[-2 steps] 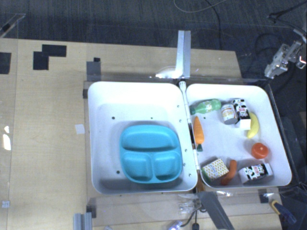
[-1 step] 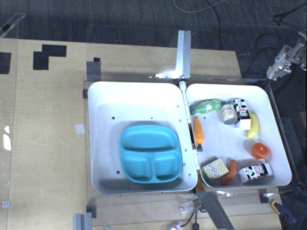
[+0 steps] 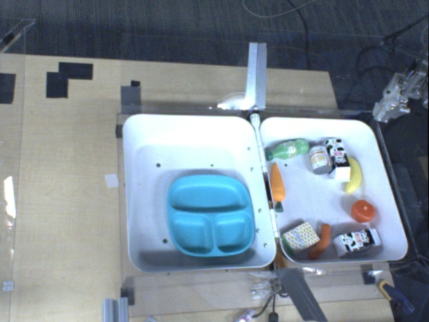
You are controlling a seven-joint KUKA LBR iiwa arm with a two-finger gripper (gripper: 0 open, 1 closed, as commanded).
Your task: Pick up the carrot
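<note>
The carrot (image 3: 276,184) is a small orange cone with its green end toward the front. It lies lengthwise against the left wall of the right bin (image 3: 385,173), beside the divider between the bins. My gripper (image 3: 395,102) hangs outside the bins, beyond the right bin's far right corner, well away from the carrot. It looks small and metallic, and nothing shows between its tips.
The right bin also holds a green bottle (image 3: 288,149), a can (image 3: 319,159), two cow-print cartons (image 3: 335,151) (image 3: 356,241), a banana (image 3: 353,175), a tomato (image 3: 362,210), a sausage (image 3: 320,240) and a checkered box (image 3: 299,235). A blue divided tray (image 3: 210,213) sits in the left bin (image 3: 147,153).
</note>
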